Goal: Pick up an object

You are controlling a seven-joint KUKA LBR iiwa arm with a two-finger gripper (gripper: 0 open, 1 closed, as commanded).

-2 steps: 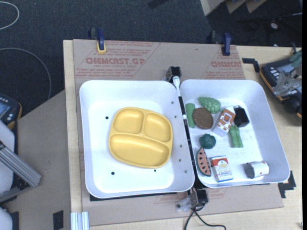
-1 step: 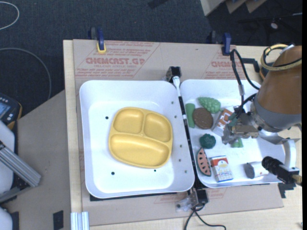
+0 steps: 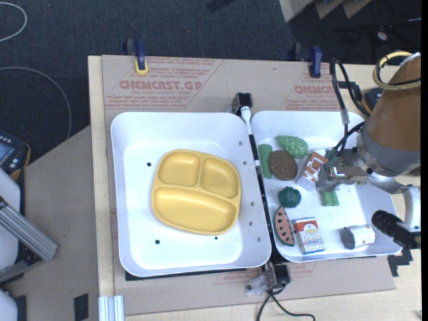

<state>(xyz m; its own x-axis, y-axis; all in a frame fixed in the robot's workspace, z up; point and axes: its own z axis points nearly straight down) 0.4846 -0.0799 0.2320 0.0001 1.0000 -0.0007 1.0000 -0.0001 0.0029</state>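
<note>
Green stick (image 3: 329,196) upright-ish under hand (image 3: 330,179), long axis near-vertical.

bench (image 3: 174,85), two white bins (image 3: 127,199) side by side

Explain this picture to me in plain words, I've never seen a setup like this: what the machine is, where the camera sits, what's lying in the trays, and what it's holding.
One camera looks down at a slant on a bench with two shallow white bins. The grey and orange shape at the right is a robot arm; at its end is a two-finger gripper, reaching into the right bin.

The left bin holds a yellow divided plate. The right bin holds small toy-like items: a green bumpy piece, a brown round piece, a dark green lump, a watermelon slice, a small red and white box, and a grey and white cylinder.

The gripper sits low over a green stick-like piece. From this angle I cannot tell whether it actually grips anything.
</note>
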